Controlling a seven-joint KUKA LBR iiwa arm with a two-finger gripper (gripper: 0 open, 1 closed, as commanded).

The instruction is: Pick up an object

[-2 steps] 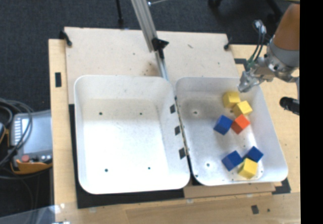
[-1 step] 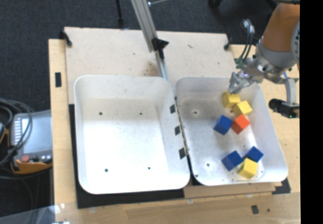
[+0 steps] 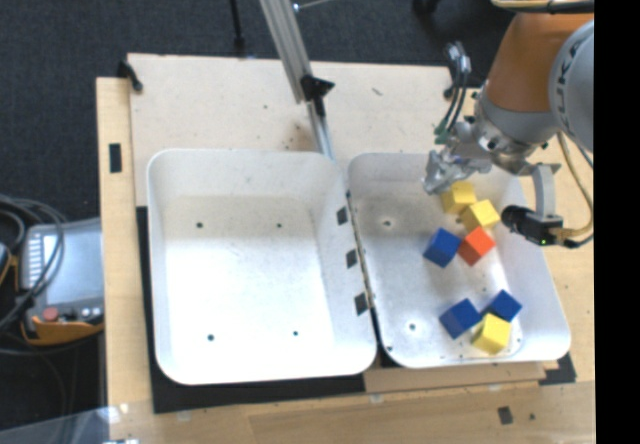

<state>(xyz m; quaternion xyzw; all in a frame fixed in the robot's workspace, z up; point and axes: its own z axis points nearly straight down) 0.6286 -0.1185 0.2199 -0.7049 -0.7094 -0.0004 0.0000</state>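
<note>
The right bin (image 3: 400, 232) holds several small cubes. Two yellow cubes (image 3: 461, 196) (image 3: 481, 214) lie near its far side, with an orange-red cube (image 3: 477, 245) and a blue cube (image 3: 441, 248) just below them. Near the front sit two more blue cubes (image 3: 459, 318) (image 3: 504, 306) and a yellow cube (image 3: 492, 334). My gripper (image 3: 440, 177) hangs low over the far part of the right bin, just left of and above the upper yellow cube. Nothing shows between its fingers.
The left bin (image 3: 250, 262) lies beside the right one. A slanted metal rail (image 3: 285, 27) rises from between the bins at the back. The wooden bench (image 3: 220, 97) extends behind the bins. A cable and small black fitting (image 3: 530, 222) hang at the right bin's right side.
</note>
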